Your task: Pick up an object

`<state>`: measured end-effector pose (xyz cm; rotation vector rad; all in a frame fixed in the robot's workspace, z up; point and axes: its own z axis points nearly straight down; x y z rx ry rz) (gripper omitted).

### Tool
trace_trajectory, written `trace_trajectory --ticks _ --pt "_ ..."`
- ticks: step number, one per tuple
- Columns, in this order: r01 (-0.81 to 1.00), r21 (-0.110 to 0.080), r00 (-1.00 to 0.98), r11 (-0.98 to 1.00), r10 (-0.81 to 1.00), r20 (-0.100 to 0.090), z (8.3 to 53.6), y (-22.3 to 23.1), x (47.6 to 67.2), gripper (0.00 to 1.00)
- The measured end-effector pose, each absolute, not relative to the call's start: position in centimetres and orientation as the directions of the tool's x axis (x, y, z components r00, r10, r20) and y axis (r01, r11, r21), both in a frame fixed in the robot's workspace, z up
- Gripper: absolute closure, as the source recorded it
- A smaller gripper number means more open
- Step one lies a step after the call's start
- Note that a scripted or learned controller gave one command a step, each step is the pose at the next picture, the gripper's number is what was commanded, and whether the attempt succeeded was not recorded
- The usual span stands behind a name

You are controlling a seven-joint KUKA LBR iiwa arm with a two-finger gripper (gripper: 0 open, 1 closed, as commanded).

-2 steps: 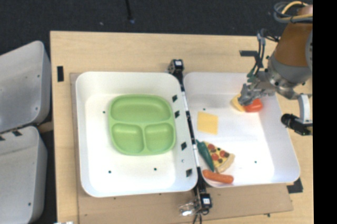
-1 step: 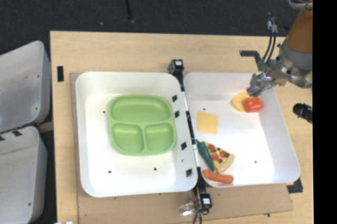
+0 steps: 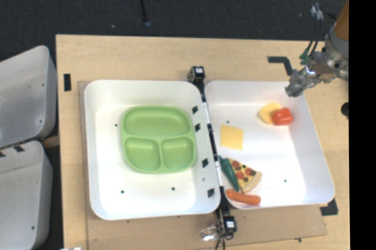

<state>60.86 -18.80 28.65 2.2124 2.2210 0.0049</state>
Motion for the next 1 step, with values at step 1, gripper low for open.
trace_trajectory --ticks 1 --pt "1.000 0.001 -0.005 0.005 1.000 0.000 29.12 -13.94 60.61 1.00"
